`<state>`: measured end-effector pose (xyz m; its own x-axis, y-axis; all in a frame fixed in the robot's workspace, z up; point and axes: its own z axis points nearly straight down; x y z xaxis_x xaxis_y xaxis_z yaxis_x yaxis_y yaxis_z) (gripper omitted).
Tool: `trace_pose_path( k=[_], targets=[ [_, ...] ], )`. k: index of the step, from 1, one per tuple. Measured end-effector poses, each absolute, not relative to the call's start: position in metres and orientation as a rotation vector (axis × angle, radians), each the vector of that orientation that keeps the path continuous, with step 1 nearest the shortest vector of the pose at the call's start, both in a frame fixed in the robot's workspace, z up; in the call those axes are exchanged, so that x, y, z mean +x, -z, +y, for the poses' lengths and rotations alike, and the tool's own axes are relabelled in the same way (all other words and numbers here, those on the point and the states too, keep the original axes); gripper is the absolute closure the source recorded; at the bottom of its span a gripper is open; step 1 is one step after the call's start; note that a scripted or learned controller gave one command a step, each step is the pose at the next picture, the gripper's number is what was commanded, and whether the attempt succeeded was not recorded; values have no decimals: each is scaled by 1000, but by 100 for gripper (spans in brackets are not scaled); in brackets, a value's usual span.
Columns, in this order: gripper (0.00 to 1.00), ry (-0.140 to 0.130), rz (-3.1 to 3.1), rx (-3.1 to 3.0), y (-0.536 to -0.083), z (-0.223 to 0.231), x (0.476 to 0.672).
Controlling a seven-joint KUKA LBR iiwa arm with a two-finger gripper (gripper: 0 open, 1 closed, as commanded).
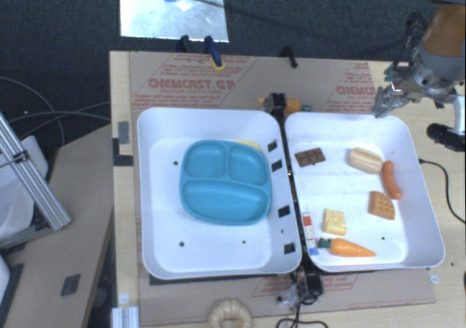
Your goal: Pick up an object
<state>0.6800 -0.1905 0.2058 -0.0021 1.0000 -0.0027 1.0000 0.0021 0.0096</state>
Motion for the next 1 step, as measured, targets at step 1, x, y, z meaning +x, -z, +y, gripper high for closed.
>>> trace_pose_path(
  k=[1],
  targets=[
    [100, -6, 2222, 2213, -227, -190, 681]
  ],
)
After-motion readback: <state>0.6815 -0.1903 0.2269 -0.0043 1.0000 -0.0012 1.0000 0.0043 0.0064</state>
